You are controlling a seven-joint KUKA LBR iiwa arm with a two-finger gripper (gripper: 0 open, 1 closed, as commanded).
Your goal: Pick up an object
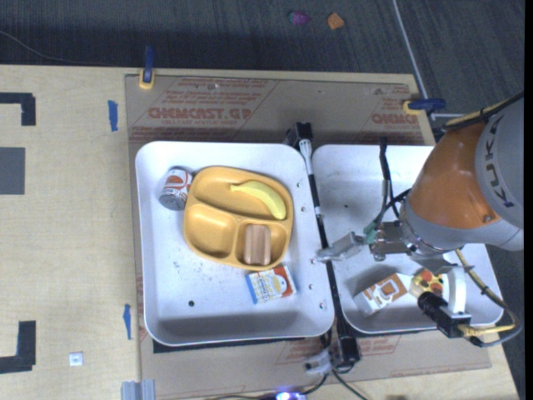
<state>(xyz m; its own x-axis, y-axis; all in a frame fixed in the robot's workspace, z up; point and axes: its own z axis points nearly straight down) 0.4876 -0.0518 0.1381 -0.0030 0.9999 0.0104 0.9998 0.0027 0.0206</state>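
Note:
My gripper hangs over the left side of the right bin, close to the divider between the two bins, and nothing shows in its grasp. An orange and white small box lies in the right bin just below and right of the gripper. Beside that box sits a small red and yellow item, partly under the arm. The left bin holds a yellow divided plate bearing a banana and a brown block.
A crushed can lies at the plate's upper left. A blue and white packet rests below the plate. The arm's orange band covers the right bin's right half. A black cable crosses that bin.

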